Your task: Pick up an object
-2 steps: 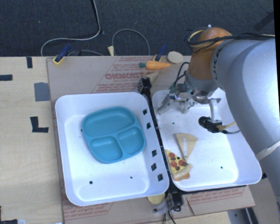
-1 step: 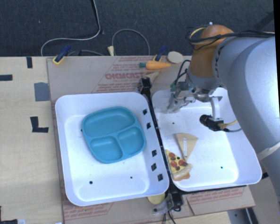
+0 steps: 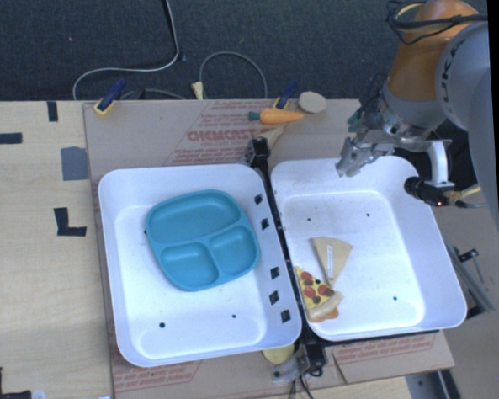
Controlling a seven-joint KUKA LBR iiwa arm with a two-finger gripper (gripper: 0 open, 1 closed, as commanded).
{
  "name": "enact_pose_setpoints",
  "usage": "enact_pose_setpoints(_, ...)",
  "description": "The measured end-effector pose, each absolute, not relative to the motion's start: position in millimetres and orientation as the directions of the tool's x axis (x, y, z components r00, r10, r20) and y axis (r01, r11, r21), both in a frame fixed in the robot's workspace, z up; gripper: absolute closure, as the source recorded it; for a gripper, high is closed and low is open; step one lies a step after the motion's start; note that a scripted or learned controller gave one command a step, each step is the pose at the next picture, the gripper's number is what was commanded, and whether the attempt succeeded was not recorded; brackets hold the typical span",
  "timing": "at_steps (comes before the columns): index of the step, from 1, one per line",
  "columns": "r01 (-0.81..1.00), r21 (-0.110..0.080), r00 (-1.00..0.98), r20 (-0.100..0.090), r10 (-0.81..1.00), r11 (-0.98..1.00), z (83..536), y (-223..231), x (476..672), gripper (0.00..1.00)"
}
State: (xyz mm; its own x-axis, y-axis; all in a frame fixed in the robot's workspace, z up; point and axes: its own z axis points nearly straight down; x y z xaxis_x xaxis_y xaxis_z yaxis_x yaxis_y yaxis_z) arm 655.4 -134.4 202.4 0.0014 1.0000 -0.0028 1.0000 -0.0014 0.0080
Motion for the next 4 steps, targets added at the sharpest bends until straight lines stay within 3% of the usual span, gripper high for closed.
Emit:
enact_pose_setpoints(1, 1.0, -0.001, -0.001, -0.001, 1.0, 0.001, 195, -132, 654.4, 0.0)
enact_pose_setpoints(2, 1.0, -0.002, -0.002, -0.002, 1.0, 0.002, 81, -94, 602.1, 0.0)
enact_pose_setpoints(3, 1.0, 0.007, -0.002, -0.003, 1.0, 0.002, 120, -127, 665.7, 0.0)
enact_pose_setpoints(4, 1.0, 0.005, -0.001, -0.003, 1.0, 0.001, 85, -105, 598.9, 0.0)
